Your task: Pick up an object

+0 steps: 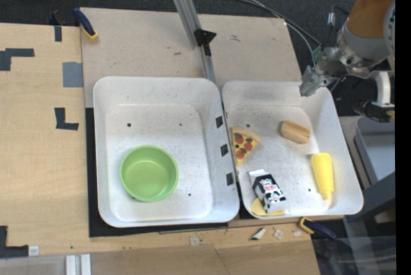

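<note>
The right bin point(334, 114) holds a pizza slice point(243, 142), a tan bread roll point(295, 132), a yellow corn cob point(323, 173) and a small black-and-white carton point(268, 191) lying on a yellow disc near the front rim. A green bowl point(149, 172) sits in the left bin point(109, 139). My gripper point(310, 85) hangs over the right bin's back right corner, above and apart from the bread roll. Nothing shows between its fingers.
A slanted metal pole point(186, 7) crosses the bench behind the bins, with cables trailing to the right. Yellow-blue clamps sit at the back left point(85, 24) and the front edge point(311, 227). Small scraps lie on the bench in front of the right bin.
</note>
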